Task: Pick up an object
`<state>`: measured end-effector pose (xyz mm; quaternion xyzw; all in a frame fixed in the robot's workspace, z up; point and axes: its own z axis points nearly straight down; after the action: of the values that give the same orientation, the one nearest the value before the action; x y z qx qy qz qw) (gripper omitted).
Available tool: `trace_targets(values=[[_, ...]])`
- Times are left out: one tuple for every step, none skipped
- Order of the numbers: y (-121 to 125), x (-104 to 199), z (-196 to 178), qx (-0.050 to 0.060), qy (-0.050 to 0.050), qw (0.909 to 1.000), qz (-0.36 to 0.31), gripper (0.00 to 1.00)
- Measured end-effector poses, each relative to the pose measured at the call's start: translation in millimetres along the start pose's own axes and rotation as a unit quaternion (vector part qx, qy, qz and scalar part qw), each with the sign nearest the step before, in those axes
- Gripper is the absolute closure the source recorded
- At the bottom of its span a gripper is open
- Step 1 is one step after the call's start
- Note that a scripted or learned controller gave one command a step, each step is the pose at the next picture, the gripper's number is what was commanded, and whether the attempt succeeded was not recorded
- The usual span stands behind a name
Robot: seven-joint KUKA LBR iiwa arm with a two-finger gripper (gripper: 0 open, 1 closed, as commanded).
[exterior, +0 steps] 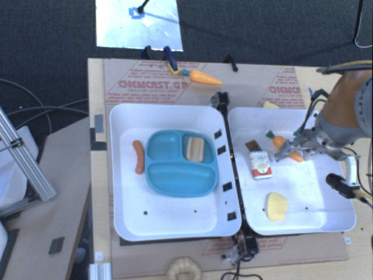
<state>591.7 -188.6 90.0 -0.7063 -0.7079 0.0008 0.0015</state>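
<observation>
Claw (289,151) is down at the toy carrot (287,146) in the right bin (326,220), right of frame centre. Approach/grasp step. Can't tell its grip state; next: confirm a pinch, then lift.

A small orange carrot (288,147) with a green top lies tilted in the right bin, directly beneath the hand (289,150).

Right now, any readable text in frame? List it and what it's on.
"CHEMCAST" in red: protective sheet behind the left bin; smaller print under it is blurred.
Red print on the same sheet behind the right bin: blurred.
Small red-and-white carton: label too small to read.
</observation>
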Motion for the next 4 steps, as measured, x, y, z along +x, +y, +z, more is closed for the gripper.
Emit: trace_targets(values=[[1,0,5,-0.002,-0.001,1.0,0.001,0.0],[2,0,-6,-0.004,-0.001,1.0,0.001,1.0],[-2,3,-69,-0.005,-0.001,1.0,-0.001,1.0],[3,-5,-131,-0.006,-0.002,1.0,-0.001,1.0]])
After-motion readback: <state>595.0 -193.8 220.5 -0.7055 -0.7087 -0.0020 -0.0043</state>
